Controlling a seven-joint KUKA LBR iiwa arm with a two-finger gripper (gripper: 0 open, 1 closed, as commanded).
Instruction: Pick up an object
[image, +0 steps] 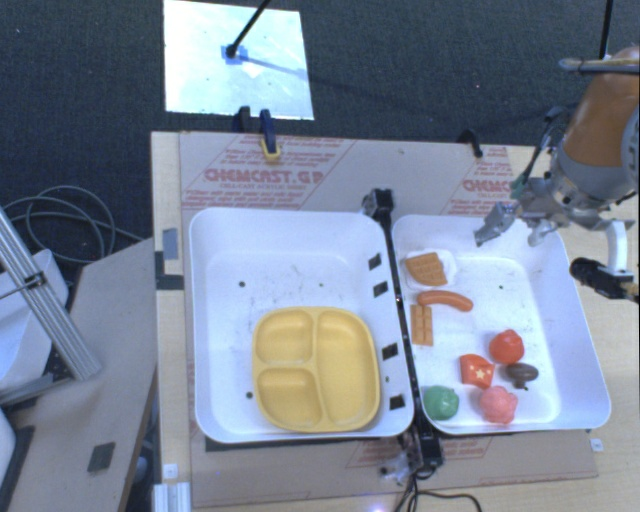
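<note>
I see the arm (600, 130) cut off at the right edge; I can't identify the small brown object (521, 374).

- waffle (426, 268): orange, flat, at right bin's far-left corner;
- sausage (445, 299): red-orange, lying crosswise just below it;
- cracker (421, 324): orange strip by left wall;
- tomato (507, 346), red wedge (476, 370), mushroom (521, 374), green ball (440, 402), pink lump (498, 404): clustered near front.
</note>
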